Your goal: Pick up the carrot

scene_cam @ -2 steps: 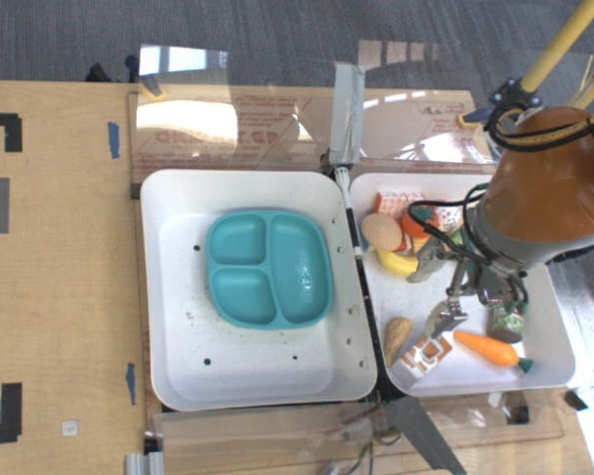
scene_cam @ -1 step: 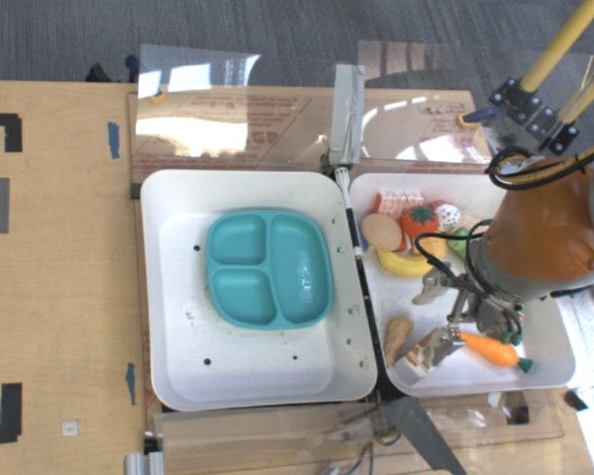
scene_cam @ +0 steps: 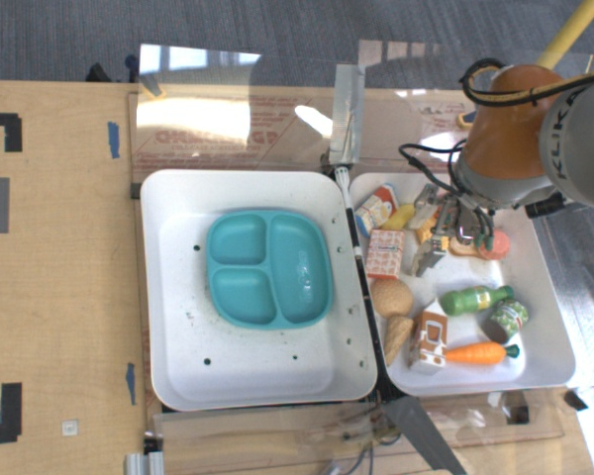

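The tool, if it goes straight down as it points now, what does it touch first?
Probably the small red-and-white carton or bare bin floor beside it; depth is unclear. The tool hangs well above the carrot.

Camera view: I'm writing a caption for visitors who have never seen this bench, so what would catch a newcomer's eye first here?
Probably the teal divided plate, alone in the middle of the left bin. Next, the arm's orange band at upper right, with the gripper hanging over the crowded right bin. There the bright orange carrot lies near the front edge, beside a small carton and below a green bottle.
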`<state>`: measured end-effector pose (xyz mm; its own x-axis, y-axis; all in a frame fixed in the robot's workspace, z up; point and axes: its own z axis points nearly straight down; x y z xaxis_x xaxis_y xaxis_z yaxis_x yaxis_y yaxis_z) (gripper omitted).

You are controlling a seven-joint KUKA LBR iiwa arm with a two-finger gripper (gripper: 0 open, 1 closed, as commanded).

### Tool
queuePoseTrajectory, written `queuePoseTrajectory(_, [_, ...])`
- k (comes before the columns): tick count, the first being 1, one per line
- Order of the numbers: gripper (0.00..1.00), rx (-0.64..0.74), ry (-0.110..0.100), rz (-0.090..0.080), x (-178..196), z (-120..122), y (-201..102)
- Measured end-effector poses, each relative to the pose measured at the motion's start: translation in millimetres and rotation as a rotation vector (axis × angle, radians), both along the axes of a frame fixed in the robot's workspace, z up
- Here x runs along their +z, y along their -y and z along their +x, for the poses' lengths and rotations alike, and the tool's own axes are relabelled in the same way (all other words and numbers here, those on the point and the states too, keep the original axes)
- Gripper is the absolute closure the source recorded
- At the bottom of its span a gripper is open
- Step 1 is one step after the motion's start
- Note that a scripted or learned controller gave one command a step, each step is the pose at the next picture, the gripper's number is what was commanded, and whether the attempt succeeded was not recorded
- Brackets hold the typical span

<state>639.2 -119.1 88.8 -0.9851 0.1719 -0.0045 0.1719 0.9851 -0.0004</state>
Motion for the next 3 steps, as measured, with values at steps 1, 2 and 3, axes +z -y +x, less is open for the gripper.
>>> queuePoseTrajectory(1, [0.0, 0.035, -0.001, -0.003, 0, 4, -2])
queuePoseTrajectory(2, [1.0, 0.036, 0.019, -0.004, 15, 10, -3])
queuePoseTrajectory(3, [1.0, 0.142, 0.018, -0.004, 174, -21, -11])
